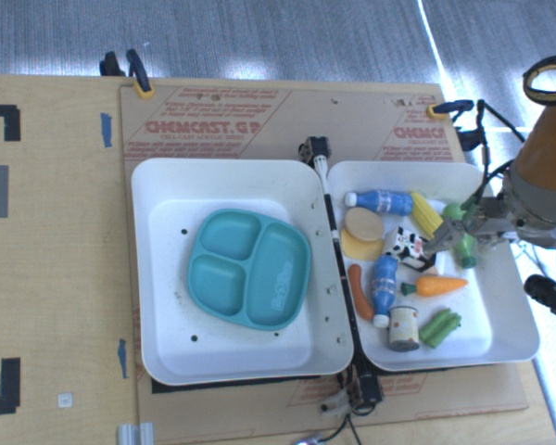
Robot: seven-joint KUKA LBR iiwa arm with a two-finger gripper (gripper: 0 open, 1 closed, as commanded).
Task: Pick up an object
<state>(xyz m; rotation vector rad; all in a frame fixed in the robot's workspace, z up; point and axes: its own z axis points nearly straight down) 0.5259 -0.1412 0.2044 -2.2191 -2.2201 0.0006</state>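
The claw (454, 235) hangs over the right-hand shallow white plastic bin (511, 334), near its upper right part, at the end of the grey arm with the orange band (545, 160). Its metal parts blur together with green shapes beneath, so I cannot tell whether it is apart, together or clamped on anything.

Just left of the claw lies a small black-and-white cow toy (409, 246), and above that a yellow plastic corn cob (427, 214). Below the claw rests an orange plastic carrot (438, 286). Further left, a blue plastic bottle with a white cap (381, 200) lies across the top of the bin, a round tan disc (362, 225) sits under it, and a second blue bottle (384, 288) lies upright beside a thin red-orange sausage shape (359, 291). Near the bin's lower edge stand a small grey can (404, 327) and a green leafy vegetable toy (439, 326).

The left white bin (157, 248) holds a teal three-compartment plastic plate (248, 268). Both bins sit on a brown cardboard sheet (213, 119) atop the wooden bench (46, 248).
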